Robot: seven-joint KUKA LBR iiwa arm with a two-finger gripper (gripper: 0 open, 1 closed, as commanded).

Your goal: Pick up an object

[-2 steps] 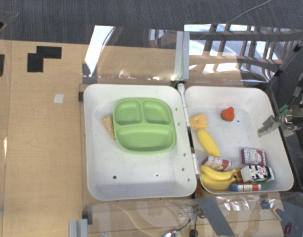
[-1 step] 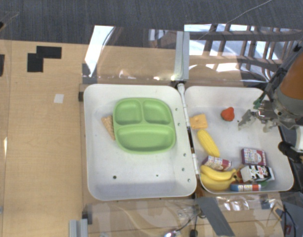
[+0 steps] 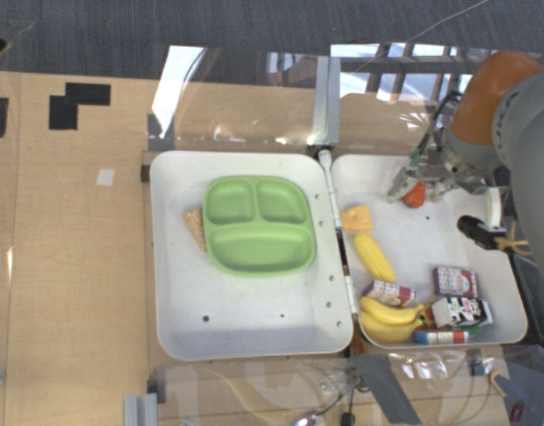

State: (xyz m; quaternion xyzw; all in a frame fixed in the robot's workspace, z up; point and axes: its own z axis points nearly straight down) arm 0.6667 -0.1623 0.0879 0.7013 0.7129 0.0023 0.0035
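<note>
Orange object [image 3: 415,194] sits between the pincer's [image 3: 417,185] fingers.

A green divided plate [image 3: 257,224] is seen in the white left bin [image 3: 178,318], a tan cracker [image 3: 195,228] at its nine o'clock. In the white right bin [image 3: 413,229], yellow bananas [image 3: 389,319], yellow corn [image 3: 374,256] and an orange-red piece [image 3: 414,194] are seen.

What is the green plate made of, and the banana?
The green plate looks like plastic: one even colour, smooth moulded compartments, a soft matte sheen. The banana is probably toy plastic too, since its yellow skin looks smooth and unmarked, though from this view it could be real.
</note>
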